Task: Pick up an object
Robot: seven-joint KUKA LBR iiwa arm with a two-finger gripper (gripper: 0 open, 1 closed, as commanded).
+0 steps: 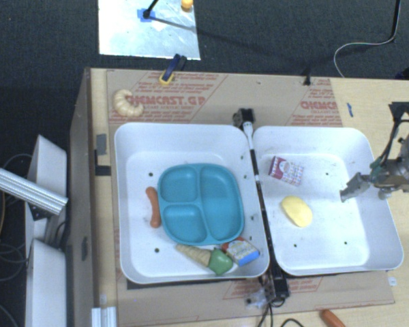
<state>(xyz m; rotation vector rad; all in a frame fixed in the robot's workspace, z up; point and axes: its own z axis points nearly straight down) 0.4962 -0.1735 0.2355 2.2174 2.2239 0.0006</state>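
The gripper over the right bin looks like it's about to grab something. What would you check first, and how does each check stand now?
1. A target within reach: ok. A yellow lump and a small red and white packet lie in the right bin.
2. Targets apart from each other: ok, a gap shows between them.
3. Gripper over that bin: ok, near its right side.
4. Gripper above a target: not ok, it sits right of the yellow lump.
5. Something already held: cannot tell.
6. Left bin items out of the way: ok, the blue divided tray lies past the divider.
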